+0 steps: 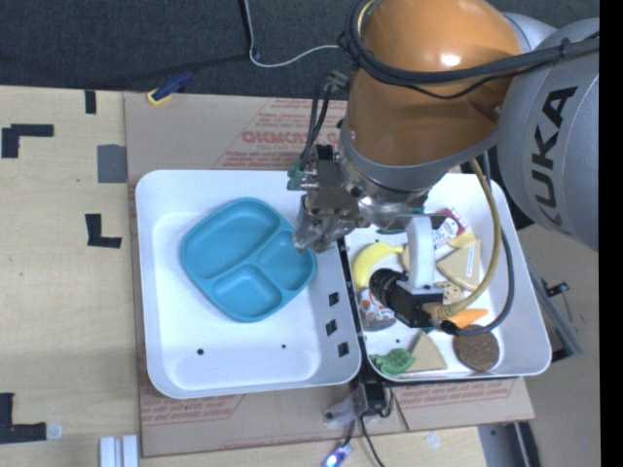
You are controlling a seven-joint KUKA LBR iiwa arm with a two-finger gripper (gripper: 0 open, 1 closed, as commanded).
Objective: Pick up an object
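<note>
we see the arm (545, 125) as a grey casing marked "kuka" in dark letters. a glossy orange band (433, 61) bulges above the wrist, crossed by black cables. below it sits a grey metal ring. thin wires run down the left side to the dull grey gripper (316, 224).

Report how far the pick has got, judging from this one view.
Done: the arm has reached in over the bins, and the tool sits low at the right edge of the blue divided plate in the left bin. In hand: nothing visibly gripped; the finger state is unclear. Left: grasp and lift an object. The banana and other items lie in the right bin.
</note>
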